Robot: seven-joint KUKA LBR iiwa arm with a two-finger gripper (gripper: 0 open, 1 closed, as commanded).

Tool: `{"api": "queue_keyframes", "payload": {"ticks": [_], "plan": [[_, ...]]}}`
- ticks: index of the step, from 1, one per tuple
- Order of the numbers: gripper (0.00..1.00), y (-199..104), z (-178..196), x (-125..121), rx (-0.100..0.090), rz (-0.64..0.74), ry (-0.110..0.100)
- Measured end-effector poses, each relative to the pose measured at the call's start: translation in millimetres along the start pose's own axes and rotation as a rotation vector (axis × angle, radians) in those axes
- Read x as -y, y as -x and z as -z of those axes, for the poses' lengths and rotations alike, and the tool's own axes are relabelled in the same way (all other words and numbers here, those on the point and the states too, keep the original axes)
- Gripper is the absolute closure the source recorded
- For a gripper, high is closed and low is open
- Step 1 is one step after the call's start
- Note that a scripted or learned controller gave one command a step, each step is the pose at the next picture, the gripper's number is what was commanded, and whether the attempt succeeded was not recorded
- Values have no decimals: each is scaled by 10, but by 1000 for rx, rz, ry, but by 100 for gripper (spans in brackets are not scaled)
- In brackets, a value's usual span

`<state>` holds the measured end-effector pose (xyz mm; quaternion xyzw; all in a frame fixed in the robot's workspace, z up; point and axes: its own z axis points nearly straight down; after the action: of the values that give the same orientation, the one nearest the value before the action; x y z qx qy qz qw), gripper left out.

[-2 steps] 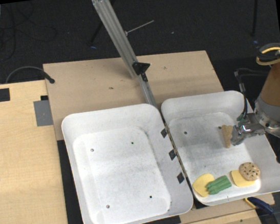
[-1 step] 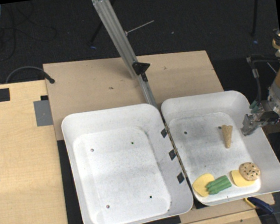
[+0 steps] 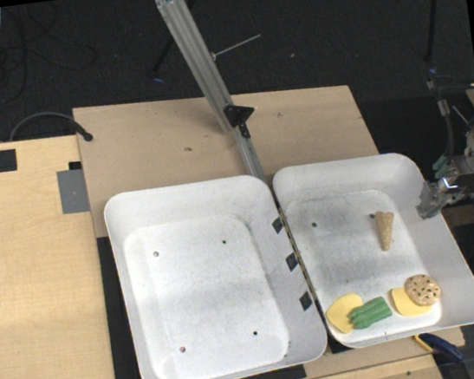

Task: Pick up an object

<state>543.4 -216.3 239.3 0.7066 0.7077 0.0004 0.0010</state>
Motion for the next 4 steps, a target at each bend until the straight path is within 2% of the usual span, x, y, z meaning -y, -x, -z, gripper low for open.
{"api": "queue_keyframes", "payload": {"ticks": [2,4], "plan": [[100,-1110,130,-81,-5,4,-6],[100,-2125,-146,-258,-3,2,-6]]}}
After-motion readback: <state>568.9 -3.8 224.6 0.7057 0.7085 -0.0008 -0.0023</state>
